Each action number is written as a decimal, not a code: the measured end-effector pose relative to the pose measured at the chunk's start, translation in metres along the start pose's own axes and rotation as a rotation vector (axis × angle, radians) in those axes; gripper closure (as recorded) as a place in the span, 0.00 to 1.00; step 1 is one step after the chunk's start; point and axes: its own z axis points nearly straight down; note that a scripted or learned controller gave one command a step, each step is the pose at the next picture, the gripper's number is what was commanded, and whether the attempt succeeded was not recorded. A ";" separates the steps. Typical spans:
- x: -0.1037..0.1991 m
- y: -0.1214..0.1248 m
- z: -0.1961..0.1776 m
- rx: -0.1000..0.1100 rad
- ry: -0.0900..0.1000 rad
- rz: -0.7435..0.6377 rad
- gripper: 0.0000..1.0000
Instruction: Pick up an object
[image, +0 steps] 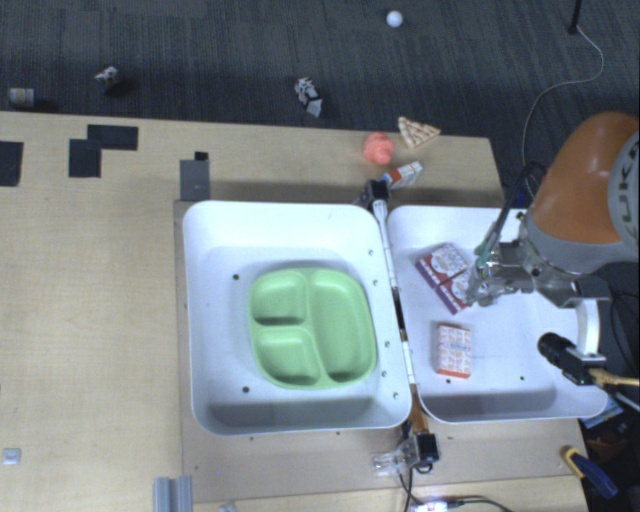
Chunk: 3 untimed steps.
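**Pincer down over the red-and-white packets in the right bin**

Writing first: only a scrap of black lettering on the arm's pale housing at the far right edge, cut off by the frame, not readable as a word. Printing on the two packets too blurry to make out, just red-and-white pattern.

Two small flat packets in the right bin (560, 400). Upper packet (443, 272) lying with its long axis on a diagonal, top-left to bottom-right, its lower right end right under the pincer (478, 290). Lower packet (452, 349) sitting closer to upright in the view, long axis running roughly top to bottom, apart from the upper one and near the bin's left side.

Pincer hanging at the upper packet's edge, thin fingers pointing down-left. Can't tell whether spread or pressed together, and nothing clearly seen between the fingers.

Left bin (210, 330) carrying a green divided tray (312, 325), three compartments, sitting square in the middle.

Pale wood table (90, 330) under both bins, a few black rectangles taped or set near its back-left. Pink ball (378, 148), a wedge-shaped toy (418, 131) and a small tube (403, 176) near the back edge. Dark carpet beyond, bits of clutter scattered on it.
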 end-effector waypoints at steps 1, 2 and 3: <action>0.000 -0.001 0.001 0.002 0.000 0.000 0.00; -0.021 0.048 0.115 -0.001 -0.001 0.003 0.00; -0.021 0.051 0.103 -0.010 -0.005 -0.002 1.00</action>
